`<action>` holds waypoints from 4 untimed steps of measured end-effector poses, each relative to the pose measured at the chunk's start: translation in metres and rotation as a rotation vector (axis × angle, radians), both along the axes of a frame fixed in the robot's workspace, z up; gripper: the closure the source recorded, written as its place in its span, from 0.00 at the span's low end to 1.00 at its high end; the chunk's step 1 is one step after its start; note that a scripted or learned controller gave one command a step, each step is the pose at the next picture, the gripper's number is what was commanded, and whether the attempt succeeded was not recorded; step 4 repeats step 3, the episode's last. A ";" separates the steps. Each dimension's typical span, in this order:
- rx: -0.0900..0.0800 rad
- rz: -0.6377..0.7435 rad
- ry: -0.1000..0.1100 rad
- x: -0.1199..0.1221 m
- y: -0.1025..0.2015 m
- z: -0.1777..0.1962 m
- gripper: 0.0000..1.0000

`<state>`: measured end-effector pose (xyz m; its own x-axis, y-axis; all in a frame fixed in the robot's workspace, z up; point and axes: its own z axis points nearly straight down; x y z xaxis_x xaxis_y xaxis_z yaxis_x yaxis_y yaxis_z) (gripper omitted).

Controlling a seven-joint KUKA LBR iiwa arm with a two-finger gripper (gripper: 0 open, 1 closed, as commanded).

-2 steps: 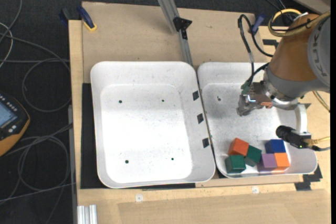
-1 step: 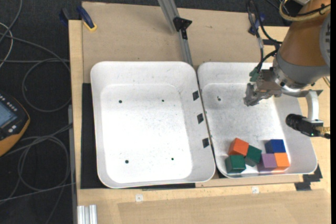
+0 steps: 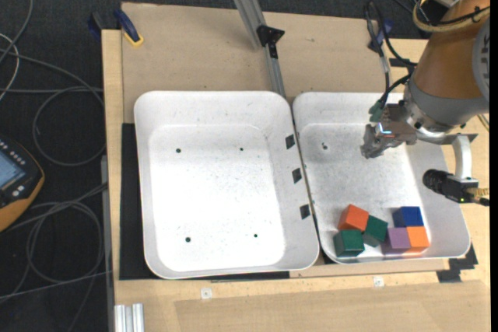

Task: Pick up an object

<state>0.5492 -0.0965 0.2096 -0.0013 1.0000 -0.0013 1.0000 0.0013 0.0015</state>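
Observation:
Several small blocks cluster at the near end of the right bin [image 3: 334, 167]: an orange block [image 3: 355, 218], a green block [image 3: 376, 229], a dark green block [image 3: 349, 243], a purple block [image 3: 398, 239], a blue block [image 3: 408, 217] and another orange block [image 3: 418, 238]. My gripper [image 3: 377, 144] hangs over the middle of the right bin, well behind the blocks. Nothing shows between its fingers.
The left bin [image 3: 210, 183] lies beside the right one. A slanted metal pole [image 3: 249, 4] crosses above the bench at the back. Blue clamps [image 3: 128, 27] sit at the bench's far corners. Cables lie on the floor at the left.

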 end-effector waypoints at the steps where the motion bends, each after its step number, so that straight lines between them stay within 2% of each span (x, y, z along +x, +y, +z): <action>1: 0.004 0.007 -0.002 0.017 0.058 0.008 1.00; 2: 0.004 0.006 -0.002 0.037 0.111 0.022 1.00; 3: 0.003 0.005 0.000 0.060 0.157 0.014 1.00; 4: 0.003 0.005 0.000 0.060 0.157 0.014 1.00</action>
